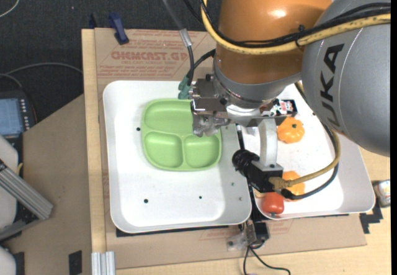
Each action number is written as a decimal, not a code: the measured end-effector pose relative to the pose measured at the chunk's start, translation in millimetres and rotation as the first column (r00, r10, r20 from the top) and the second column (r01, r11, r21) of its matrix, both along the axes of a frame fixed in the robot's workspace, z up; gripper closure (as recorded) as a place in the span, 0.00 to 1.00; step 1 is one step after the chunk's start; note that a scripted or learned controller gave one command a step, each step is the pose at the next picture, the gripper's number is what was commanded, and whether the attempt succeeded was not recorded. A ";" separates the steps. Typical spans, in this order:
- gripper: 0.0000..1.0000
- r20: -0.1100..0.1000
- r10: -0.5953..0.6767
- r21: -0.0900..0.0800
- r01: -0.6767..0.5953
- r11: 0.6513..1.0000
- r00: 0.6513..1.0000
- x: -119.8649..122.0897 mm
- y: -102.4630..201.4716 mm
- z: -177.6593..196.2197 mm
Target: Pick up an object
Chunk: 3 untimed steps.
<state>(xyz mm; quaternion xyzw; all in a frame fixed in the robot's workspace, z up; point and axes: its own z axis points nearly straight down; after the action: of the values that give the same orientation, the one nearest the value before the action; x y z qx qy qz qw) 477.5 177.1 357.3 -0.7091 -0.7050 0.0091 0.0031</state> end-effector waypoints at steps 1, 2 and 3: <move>1.00 0.013 0.003 0.007 -0.003 1.000 1.000 1.6 -17.0 -7.9; 1.00 0.011 -0.006 0.006 0.006 1.000 1.000 1.3 -129.2 -44.3; 1.00 0.015 0.009 0.009 -0.009 1.000 1.000 1.4 -81.7 -47.7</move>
<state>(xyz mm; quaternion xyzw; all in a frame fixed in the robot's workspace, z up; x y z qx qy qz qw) 478.9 95.4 309.6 -0.7059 -0.7083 0.0008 0.0012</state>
